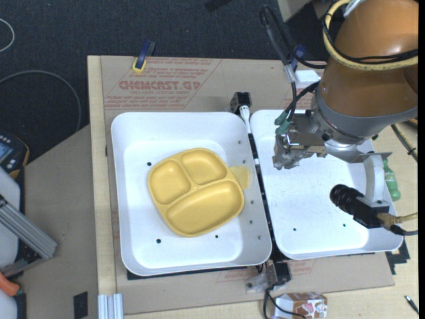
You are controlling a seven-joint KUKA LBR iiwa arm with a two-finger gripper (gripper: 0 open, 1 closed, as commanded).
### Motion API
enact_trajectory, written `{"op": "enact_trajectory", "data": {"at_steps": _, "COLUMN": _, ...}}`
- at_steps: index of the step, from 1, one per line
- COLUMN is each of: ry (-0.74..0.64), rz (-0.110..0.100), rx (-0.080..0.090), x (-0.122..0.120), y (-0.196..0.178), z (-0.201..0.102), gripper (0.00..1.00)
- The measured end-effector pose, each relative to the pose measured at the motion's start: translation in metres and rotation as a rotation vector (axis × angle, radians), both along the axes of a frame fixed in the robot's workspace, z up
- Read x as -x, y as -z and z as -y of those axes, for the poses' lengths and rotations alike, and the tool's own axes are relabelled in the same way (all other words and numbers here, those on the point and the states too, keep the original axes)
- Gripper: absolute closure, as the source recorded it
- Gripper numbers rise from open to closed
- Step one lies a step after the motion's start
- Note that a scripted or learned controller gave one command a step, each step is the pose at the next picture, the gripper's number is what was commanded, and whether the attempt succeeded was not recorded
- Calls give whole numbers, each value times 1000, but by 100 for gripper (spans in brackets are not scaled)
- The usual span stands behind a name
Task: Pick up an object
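Camera view: the gripper (pixel 290 157) hangs over the upper left corner of the right bin (pixel 312 226), right of centre frame; whether it is open or closed cannot be told. The yellow divided plate (pixel 196 191) lies flat in the left bin (pixel 133 238), left of centre. Judging by this, the pick is not yet made.

Grey arm (pixel 352 121) — bulbous, glossy orange band (pixel 375 52) above.
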State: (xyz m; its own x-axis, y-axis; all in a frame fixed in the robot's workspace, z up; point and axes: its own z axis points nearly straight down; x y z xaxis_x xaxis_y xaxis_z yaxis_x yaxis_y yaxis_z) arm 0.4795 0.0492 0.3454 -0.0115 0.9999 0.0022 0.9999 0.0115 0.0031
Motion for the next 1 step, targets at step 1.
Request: {"op": "enact_trajectory", "data": {"at_steps": 1, "ry": 9, "rz": 3, "rx": 1, "x": 0, "y": -54, "z": -14, "gripper": 100}}
